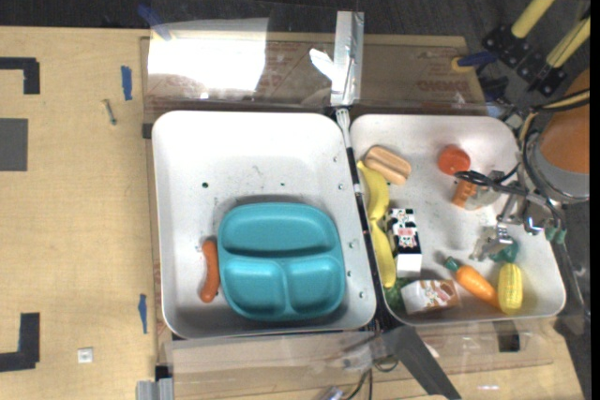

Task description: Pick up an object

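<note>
Above the carrot [474, 283], your gripper [494, 234] hovered pre-grasp; finger state unclear. Next: descend and close.

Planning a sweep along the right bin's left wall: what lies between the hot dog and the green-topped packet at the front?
In the camera view, between the hot dog and the packet lie a banana and a black-and-white toy block.

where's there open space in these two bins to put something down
Left bin: bare floor above the teal tray, up to the far rim. Right bin: a smaller patch between the hot dog and the tomato. Its near end is crowded around the carrot and corn.
</note>
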You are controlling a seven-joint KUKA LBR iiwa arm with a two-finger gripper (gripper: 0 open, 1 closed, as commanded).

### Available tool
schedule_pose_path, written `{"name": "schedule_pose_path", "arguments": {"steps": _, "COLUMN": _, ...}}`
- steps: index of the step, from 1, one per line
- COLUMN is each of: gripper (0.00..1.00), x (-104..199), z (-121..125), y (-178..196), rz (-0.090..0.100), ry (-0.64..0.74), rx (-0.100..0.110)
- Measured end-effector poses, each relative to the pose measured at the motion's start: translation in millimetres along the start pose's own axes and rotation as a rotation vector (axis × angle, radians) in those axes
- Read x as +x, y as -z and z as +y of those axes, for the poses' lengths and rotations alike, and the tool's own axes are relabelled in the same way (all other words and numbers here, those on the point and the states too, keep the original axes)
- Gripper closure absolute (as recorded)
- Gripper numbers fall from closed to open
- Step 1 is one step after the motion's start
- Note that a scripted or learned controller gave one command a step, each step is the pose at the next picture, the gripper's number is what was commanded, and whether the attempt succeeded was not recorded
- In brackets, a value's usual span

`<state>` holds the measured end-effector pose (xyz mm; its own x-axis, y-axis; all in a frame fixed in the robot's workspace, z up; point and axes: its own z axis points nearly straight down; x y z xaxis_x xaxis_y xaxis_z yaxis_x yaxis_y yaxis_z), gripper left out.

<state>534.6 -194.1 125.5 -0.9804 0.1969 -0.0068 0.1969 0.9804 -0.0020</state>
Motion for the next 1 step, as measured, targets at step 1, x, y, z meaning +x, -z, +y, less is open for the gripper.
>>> {"name": "schedule_pose_path", "arguments": {"steps": 1, "gripper": 0.0, "x": 43.9, "z": 7.1, "y": -30.8, "rz": -0.008, "ry": 0.023, "rx": -0.002}}
